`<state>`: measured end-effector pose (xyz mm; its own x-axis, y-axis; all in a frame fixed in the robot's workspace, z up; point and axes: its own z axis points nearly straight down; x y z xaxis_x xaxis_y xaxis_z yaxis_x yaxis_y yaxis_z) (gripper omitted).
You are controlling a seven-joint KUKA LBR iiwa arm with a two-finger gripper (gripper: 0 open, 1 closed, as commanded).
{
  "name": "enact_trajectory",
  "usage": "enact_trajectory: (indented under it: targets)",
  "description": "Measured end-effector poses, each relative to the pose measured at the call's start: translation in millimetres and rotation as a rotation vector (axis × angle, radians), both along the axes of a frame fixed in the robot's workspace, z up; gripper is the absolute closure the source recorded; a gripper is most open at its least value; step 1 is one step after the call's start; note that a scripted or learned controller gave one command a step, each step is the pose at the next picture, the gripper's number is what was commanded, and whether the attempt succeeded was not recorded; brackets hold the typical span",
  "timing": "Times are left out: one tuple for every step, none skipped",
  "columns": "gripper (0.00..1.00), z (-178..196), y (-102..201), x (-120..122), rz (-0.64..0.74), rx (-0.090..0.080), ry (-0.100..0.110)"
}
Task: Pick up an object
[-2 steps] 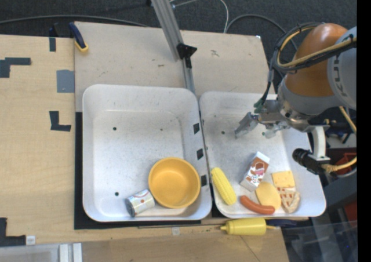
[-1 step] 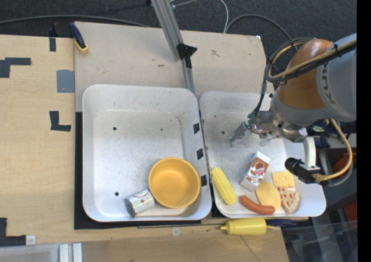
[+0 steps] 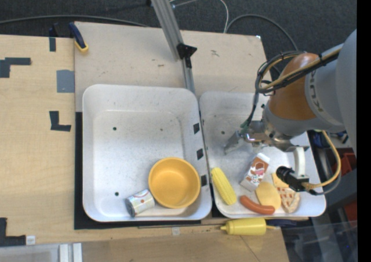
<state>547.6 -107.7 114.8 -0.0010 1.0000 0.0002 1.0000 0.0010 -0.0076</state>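
My gripper (image 3: 239, 140) hangs low over the bare middle of the right bin (image 3: 223, 113), under the arm's orange band. It touches none of the objects. Just below and to its right stands a small white and red carton (image 3: 255, 173). A yellow corn cob (image 3: 223, 185) lies by the bin's left wall. Along the front edge are a red sausage (image 3: 257, 205), a pale yellow piece (image 3: 267, 195) and a pizza slice (image 3: 287, 198). The left bin (image 3: 110, 110) holds a yellow bowl (image 3: 174, 182) and a small can (image 3: 140, 202) on its side.
A yellow mustard bottle (image 3: 246, 226) lies on the bench outside the right bin's front edge. A grey pole (image 3: 168, 17) slants down to the wall between the bins. Cables (image 3: 301, 177) loop beside the wrist at the right bin's right edge.
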Motion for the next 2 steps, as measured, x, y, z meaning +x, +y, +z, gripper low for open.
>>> enact_trajectory:
  targets:
    - [1.00, 12.3, 0.9, 1.0, 0.002, 0.001, -0.003]
    - [1.00, 74.4, -0.3, -1.7, 0.000, -0.001, -0.011]
